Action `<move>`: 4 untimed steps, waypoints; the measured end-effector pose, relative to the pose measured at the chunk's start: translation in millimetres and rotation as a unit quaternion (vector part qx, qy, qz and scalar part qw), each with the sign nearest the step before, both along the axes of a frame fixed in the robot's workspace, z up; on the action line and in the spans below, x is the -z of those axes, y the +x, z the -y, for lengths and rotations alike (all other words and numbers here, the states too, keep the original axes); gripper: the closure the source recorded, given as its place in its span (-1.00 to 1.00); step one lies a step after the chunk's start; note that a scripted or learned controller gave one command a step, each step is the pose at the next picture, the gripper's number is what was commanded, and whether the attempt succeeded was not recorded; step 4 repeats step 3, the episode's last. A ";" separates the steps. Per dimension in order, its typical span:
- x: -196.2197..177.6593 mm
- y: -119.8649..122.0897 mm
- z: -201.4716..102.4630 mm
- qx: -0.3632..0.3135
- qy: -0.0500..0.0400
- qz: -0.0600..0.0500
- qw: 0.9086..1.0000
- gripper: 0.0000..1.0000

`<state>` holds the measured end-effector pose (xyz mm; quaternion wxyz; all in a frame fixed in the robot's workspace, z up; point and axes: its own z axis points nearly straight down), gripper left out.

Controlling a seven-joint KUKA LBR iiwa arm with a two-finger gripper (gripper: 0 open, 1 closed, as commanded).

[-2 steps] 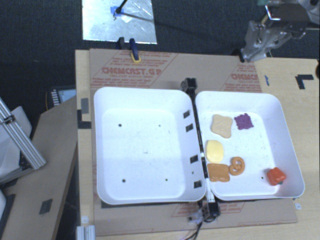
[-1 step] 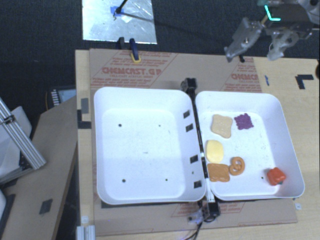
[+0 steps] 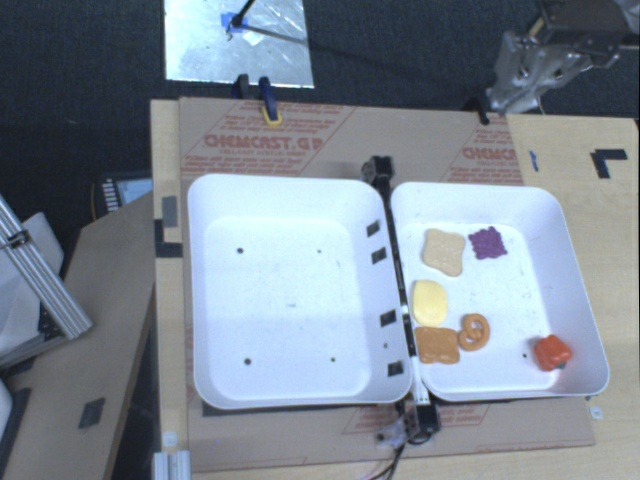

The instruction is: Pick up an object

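Up at your far right corner the end effector [image 3: 500,93] hovers, grip state unclear; the toys [image 3: 444,252] lie below-left in the right bin [image 3: 575,268].

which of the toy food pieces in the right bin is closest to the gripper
The purple piece, at the far end of the right bin. It lies nearest the gripper up beyond the bin; the beige, yellow, brown, ring-shaped and red pieces all lie further toward the bin's near side.

Arm [image 3: 560,43] — pale grey metal casing, boxy, angular plates; darker grey block on top; teal patch at upper end; small dark tip at lower end — blurred.
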<state>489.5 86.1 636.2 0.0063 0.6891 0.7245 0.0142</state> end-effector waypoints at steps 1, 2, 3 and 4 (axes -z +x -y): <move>0.3 0.0 0.0 0.000 0.000 0.000 1.000 -1.00; -11.2 0.1 -0.1 -0.001 0.001 0.001 1.000 1.00; -10.9 0.1 -0.1 -0.002 0.000 0.001 1.000 -1.00; -10.9 0.1 -0.1 -0.002 0.000 0.001 1.000 -1.00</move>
